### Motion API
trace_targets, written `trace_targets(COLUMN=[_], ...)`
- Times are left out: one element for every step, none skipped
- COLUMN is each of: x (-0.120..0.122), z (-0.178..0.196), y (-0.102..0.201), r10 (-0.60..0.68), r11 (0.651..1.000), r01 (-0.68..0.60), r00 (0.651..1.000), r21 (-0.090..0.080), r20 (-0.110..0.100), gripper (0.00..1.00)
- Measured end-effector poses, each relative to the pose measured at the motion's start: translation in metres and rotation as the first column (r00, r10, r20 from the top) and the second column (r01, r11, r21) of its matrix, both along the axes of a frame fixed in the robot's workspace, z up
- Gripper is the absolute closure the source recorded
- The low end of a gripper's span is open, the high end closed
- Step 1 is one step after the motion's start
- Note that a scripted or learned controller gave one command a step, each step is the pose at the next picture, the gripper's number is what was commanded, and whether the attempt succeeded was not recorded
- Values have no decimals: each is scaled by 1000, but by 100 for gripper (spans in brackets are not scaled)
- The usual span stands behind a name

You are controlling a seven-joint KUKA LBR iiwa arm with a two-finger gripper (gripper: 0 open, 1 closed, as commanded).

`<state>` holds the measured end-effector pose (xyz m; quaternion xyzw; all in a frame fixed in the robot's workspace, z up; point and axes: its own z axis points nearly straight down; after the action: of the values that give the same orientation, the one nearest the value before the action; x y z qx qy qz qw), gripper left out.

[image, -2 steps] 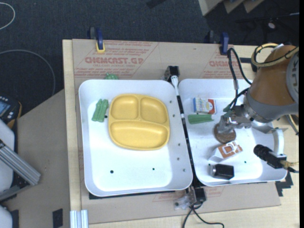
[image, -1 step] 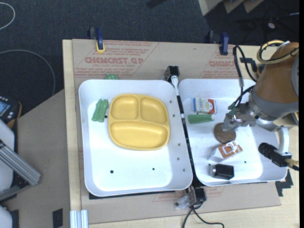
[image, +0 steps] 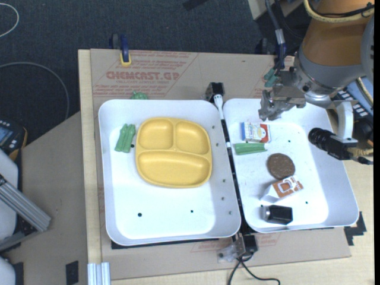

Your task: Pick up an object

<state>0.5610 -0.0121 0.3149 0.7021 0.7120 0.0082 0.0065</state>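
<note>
A dark carpeted floor [image: 53,22] surrounds a brown board bench [image: 154,70]; a thin white cable [image: 59,76] loops at far left.

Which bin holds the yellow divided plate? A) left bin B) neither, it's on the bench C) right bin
A: the yellow divided plate lies in the left bin, beside a green item; the right bin holds small items such as a brown disc.

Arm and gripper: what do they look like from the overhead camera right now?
The arm is a thick grey cylinder with a wide orange band above the wrist. The gripper is a small dark metal assembly with greenish fittings on its side. Black cables run down past it from above.
</note>
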Motion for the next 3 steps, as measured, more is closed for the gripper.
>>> trace_targets(x=[-12, -54, -63], z=[-93, -119, -43], y=[-65, -14, 79], r10=[-20, -11, -4], r11=[1000, 1000, 1000], r01=[20, 11, 4], r00=[999, 1000, 1000], r21=[-3, 1, 1], r20=[-30, -28, -13], gripper=[100, 100, 100])
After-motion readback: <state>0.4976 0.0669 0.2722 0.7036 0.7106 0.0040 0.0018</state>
